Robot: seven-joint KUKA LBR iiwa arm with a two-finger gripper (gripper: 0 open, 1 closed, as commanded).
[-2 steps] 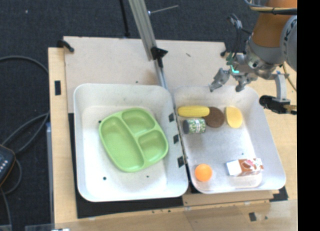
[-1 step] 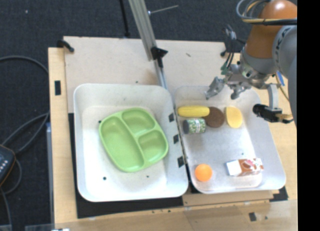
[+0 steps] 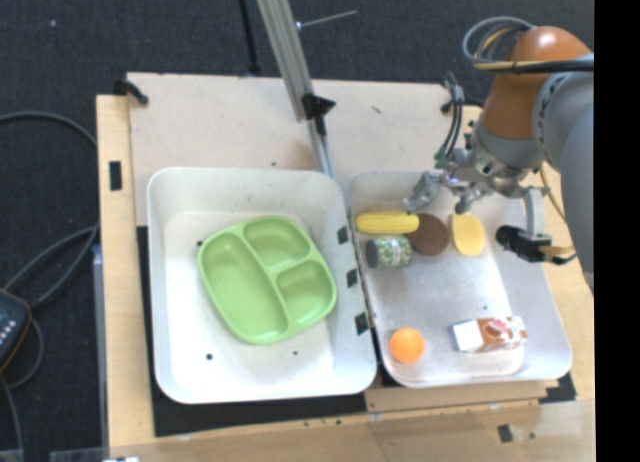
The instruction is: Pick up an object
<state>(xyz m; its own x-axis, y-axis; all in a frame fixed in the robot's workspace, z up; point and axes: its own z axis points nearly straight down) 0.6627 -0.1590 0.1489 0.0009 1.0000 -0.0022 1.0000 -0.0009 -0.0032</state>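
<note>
- The claw (image 3: 452, 187) hangs over the far edge of the right bin (image 3: 520, 300), its fingers spread, with nothing between them.
- Just below it lie a yellow banana (image 3: 387, 222), a brown round object (image 3: 431, 234) and a pale yellow piece (image 3: 468, 235).
- A small green can (image 3: 389, 251) lies under the banana.
- An orange ball (image 3: 406, 346) and a red-and-white carton (image 3: 489, 333) sit near the front wall.
- The left bin (image 3: 180, 200) holds a green divided plate (image 3: 266, 277).
</note>
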